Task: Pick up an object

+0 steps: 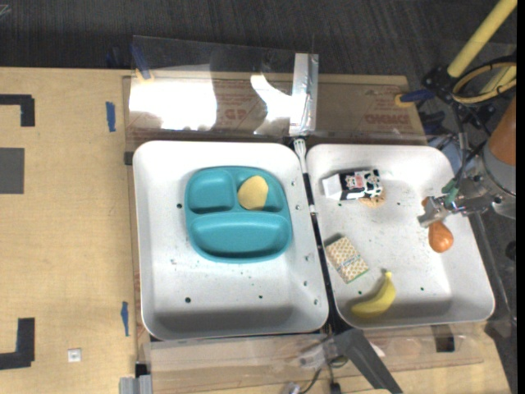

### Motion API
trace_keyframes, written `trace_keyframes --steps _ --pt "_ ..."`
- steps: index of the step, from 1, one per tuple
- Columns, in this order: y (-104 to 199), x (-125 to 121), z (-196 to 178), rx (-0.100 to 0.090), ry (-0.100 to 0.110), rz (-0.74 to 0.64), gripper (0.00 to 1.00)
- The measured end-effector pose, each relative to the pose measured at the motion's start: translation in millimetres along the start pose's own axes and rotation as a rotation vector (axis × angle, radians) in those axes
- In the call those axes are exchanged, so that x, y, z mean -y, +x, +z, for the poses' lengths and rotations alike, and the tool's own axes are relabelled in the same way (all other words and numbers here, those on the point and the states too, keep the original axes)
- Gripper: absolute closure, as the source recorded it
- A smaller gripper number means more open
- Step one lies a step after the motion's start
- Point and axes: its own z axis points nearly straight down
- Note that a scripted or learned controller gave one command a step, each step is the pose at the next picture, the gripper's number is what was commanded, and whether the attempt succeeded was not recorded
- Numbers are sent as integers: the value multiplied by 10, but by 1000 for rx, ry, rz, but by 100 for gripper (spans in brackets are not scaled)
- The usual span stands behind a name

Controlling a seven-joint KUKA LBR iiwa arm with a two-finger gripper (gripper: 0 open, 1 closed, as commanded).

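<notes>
The curved yellow banana [375,295] lies nearest the camera, at the front of the right shallow white bin [410,158], and just up-left of it is a small flat packet with a pale patterned face [346,258]. Further back in that bin sits a small white-and-black printed carton [353,185], with a small tan round thing touching its right end, too small to identify.

The left shallow white bin [156,220] bears a teal plastic divided tray [238,232], with a yellow lemon-shaped piece [253,192] resting in its upper right compartment.

The arm comes in at the right side of the desk [57,220]. Its pincer [435,213] is at the right bin's right wall, directly above a small round orange fruit-like object [441,238], and appears to touch or nearly touch its top. I cannot tell whether the pincer is released or clenched, nor whether the orange piece is between its tips.

As for progress: nothing is visibly lifted. The orange piece seems the likely target and looks to be resting on the bin floor beside the wall. I judge the approach largely made, with the grasp unconfirmed and the lift yet to come.
</notes>
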Motion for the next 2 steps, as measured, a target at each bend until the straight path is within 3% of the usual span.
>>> trace_keyframes --steps 1,2 --pt "-131 30 -262 0 13 162 100" --pt "78 446 -170 -5 18 64 100"
